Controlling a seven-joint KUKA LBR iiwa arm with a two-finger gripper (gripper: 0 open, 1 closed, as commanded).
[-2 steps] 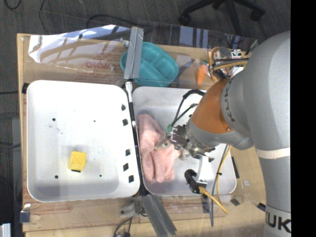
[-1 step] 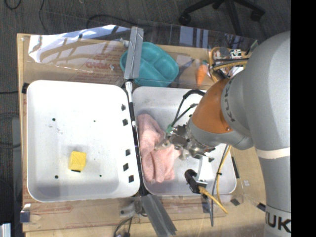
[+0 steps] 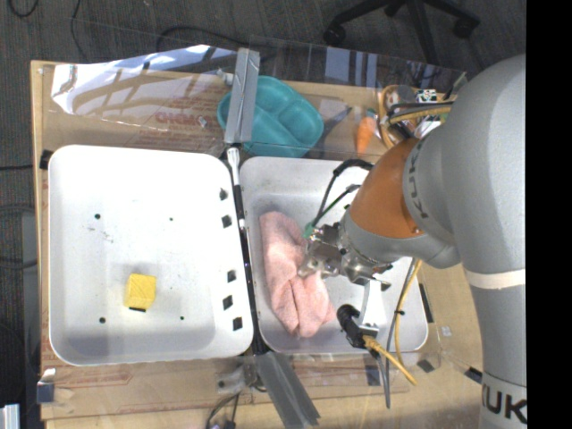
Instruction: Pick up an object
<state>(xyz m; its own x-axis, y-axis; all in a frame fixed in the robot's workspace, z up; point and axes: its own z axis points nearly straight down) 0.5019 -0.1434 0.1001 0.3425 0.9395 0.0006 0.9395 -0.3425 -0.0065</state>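
Note:
A pink cloth (image 3: pixel 290 275) lies crumpled along the left side of the right bin (image 3: pixel 286 172). My gripper (image 3: pixel 315 259) hangs low over the cloth's right edge, close to or touching it, below the orange wrist band. A small yellow block (image 3: pixel 140 291) rests in the lower left part of the left bin (image 3: pixel 134 164).
A teal moulded tray (image 3: pixel 273 119) sits behind the bins on the bench. An orange object (image 3: pixel 365 135) lies at the back right near loose cables. The grey arm covers the right bin's right half. A metal divider runs between the bins.

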